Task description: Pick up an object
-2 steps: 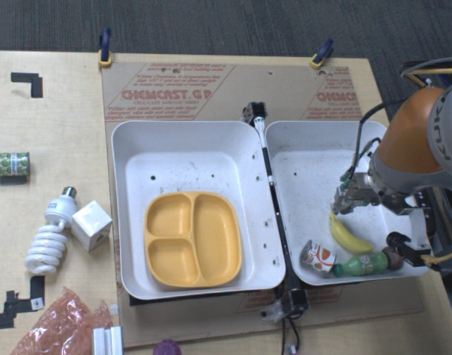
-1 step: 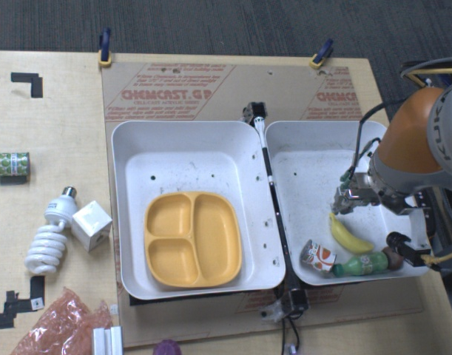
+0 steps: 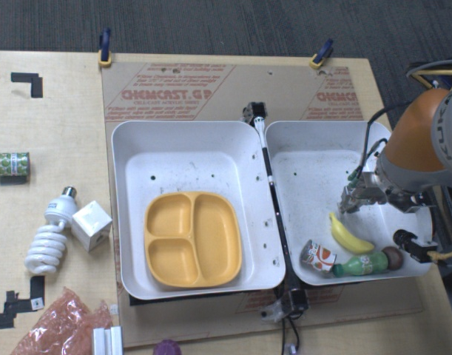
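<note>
Gripper point(image 3: 353, 200) low in right bin point(image 3: 307, 154), just above banana point(image 3: 350, 235) – grip state perhaps unreadable, fingertips blurred – arm cut off at right edge.

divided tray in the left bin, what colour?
Yellow-orange, plain, no pattern. The divided tray shows clearly in the camera view, lying flat in the left bin.

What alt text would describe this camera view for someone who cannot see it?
A robot gripper hovers in the right white bin, just above a banana, a green bottle and a small carton. The left bin holds a yellow divided plate.
</note>
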You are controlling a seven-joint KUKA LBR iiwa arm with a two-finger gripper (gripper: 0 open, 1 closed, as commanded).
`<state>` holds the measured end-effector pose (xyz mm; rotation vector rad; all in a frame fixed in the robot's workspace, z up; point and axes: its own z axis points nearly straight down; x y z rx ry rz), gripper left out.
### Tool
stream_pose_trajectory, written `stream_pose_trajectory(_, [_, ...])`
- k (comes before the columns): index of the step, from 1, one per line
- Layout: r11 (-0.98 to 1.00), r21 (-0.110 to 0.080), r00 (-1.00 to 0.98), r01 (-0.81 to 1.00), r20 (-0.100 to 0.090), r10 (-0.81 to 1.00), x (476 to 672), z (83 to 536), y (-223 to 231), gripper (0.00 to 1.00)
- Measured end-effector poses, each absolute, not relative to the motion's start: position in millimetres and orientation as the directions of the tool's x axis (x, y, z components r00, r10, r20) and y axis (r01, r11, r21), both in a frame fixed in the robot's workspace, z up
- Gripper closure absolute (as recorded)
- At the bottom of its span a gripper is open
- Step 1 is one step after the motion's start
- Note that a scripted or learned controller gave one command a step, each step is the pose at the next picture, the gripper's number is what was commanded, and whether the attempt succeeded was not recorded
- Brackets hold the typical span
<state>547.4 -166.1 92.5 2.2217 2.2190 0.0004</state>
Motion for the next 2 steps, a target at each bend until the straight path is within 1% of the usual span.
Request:
stream_pose_trajectory(1, [-0.001, -0.001, 0.001, 1.000, 0.000, 1.000, 527.5, 92.2, -111.5, 0.00])
stream_pose_trajectory(2, [-0.001, 0.002, 0.001, 1.000, -0.001, 1.000, 478.5, 92.6, -217.9, 0.00])
